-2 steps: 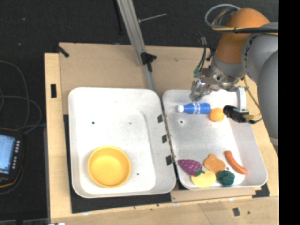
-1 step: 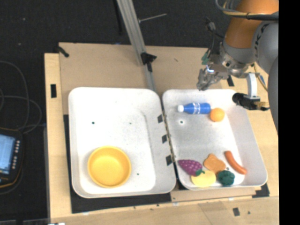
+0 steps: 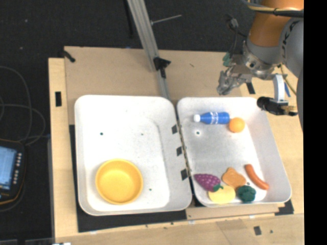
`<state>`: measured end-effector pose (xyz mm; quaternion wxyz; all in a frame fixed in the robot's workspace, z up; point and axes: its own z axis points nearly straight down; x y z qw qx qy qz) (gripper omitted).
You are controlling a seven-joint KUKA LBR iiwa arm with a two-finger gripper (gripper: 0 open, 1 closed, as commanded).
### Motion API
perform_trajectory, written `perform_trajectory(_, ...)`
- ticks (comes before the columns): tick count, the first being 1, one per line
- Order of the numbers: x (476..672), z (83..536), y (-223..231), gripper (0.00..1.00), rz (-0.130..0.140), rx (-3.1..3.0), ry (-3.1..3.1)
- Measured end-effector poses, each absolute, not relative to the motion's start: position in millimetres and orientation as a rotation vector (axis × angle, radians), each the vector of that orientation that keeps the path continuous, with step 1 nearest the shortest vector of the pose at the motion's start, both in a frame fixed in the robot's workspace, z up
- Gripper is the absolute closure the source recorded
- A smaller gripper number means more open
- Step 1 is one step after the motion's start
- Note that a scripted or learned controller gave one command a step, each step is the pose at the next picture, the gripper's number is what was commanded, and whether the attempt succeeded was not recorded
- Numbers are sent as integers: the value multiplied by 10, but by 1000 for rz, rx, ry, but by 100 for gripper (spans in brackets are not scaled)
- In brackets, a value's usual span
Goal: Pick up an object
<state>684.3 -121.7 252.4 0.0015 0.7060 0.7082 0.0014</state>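
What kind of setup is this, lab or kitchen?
Most likely a robotics lab grasping bench, not a kitchen: a robot arm reaches over two white bins on a plywood bench, the objects are toy food, and a handheld control screen lies alongside.

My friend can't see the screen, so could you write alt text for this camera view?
A grey and orange robot arm's hand hovers above the far edge of the right bin, which holds a blue bottle, an orange ball and toy foods. The left bin holds a yellow bowl.
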Motion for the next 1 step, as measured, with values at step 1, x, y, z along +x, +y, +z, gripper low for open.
perform_trajectory(1,6681,2606,-733,100,2,2215,2229)
